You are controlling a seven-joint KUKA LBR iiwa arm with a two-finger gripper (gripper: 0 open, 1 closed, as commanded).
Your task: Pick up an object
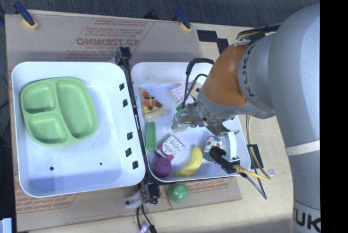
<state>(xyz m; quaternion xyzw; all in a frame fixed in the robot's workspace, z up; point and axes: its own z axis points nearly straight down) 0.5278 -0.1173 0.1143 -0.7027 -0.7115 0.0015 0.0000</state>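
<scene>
tray [58, 111] in left bin [22, 172] | banana [191, 162], pizza slice [150, 104] in right bin [157, 68]

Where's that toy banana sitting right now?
The banana lies near the front edge of the right bin, between the purple toy and the arm.

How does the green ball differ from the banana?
The green ball is round and green; the banana is curved and yellow. The ball sits outside the right bin, on the cardboard by its near edge; the banana lies inside it, beside a purple piece. Both look like toys.
</scene>
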